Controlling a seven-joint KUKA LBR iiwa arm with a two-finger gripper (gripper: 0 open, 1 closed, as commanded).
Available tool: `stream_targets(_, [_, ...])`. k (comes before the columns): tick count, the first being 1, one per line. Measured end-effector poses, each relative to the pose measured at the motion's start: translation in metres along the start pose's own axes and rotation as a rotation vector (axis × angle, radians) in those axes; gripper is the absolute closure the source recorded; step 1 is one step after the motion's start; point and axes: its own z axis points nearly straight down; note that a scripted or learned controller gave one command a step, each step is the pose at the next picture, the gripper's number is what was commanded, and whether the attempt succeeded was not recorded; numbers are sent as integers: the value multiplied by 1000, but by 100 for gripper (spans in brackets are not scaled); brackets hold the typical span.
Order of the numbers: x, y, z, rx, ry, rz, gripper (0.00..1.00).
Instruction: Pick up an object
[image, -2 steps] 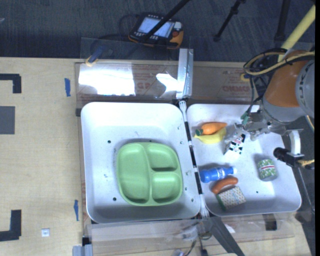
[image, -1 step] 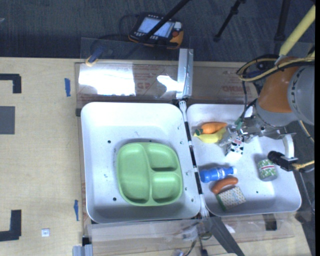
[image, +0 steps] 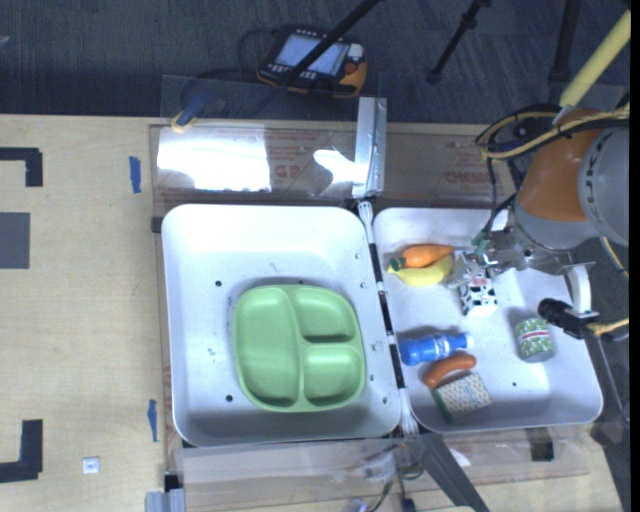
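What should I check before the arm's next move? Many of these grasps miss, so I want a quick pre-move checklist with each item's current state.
1. Gripper is over the right bin: ok.
2. An object is between its fingers: not ok, none is seen there.
3. Finger opening: cannot tell, the view is too cluttered there.
4. Nearest targets, the orange carrot and yellow banana, lie just left of the gripper and touch each other: not ok for a clean single pick.
5. The green jar stands apart from the other items: ok.
6. The green divided tray sits in the left bin, out of the way: ok.
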Motion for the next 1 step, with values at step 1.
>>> stream_targets(1, [-57,-6,-83,5,0,-71,100])
